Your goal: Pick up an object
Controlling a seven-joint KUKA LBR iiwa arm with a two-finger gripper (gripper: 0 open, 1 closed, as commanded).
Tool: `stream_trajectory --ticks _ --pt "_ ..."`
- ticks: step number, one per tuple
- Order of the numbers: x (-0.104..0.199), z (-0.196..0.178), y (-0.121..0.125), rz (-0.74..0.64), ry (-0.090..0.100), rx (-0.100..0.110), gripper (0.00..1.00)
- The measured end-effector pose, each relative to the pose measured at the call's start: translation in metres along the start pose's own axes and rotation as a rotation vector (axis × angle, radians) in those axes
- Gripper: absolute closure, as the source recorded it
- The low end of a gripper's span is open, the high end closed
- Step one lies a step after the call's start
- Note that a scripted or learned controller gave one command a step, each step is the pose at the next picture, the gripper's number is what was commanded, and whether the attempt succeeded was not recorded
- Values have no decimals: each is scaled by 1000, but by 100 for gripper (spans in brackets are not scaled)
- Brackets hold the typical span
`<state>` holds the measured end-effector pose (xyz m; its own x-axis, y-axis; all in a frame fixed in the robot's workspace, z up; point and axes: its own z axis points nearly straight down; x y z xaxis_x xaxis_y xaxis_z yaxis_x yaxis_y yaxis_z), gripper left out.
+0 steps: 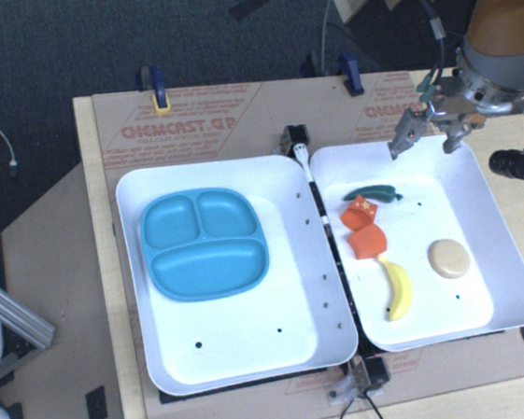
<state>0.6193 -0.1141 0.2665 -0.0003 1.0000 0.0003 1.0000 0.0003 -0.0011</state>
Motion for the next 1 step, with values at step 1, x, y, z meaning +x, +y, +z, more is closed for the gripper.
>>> stream_trajectory --ticks 1 --pt "-4 60 6 1 0 6 0"
